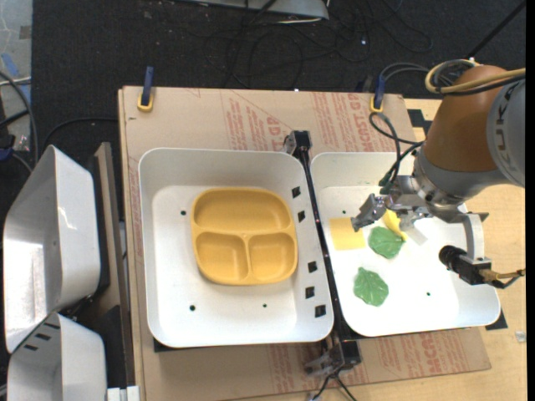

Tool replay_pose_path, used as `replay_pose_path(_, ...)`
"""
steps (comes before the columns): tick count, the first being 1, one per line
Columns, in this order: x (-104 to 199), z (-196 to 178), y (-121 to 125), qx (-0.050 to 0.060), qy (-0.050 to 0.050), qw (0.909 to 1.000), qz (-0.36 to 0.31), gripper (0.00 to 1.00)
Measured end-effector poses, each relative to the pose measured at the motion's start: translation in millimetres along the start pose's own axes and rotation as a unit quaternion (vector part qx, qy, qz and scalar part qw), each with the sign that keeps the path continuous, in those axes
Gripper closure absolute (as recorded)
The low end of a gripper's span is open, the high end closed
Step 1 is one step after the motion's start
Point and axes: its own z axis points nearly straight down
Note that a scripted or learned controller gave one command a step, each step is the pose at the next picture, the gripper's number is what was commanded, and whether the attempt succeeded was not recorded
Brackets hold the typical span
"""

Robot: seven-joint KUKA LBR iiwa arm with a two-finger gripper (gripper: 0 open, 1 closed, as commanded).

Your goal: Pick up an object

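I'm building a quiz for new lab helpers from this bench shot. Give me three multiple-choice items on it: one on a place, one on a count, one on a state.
1. Where does the yellow divided plate lie?
A. In the left bin
B. In the right bin
C. On the cardboard

2. How many green pieces lie in the right bin?
A. One
B. Two
C. Four

3. Where is the gripper?
A. Over the left bin
B. Off the bench
C. Over the right bin, by the upper green piece

Answers:
1. A: the plate sits mid-floor in the left bin.
2. B: the upper green piece and a lower green piece.
3. C: the arm reaches from the right over that bin.
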Motion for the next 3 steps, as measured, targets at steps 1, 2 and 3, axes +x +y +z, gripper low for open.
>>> replay_pose_path(1, -0.1, -6.6, 3.0, -0.007, -0.001, 1.0000, -0.001, 0.00)
replay_pose_path(2, -5.3, 55.9, 0.7, -0.004, -0.001, 1.0000, 0.001, 0.00)
replay_pose_path(3, -4.9, 100.8, 1.4, -0.006, -0.001, 1.0000, 0.000, 0.00)
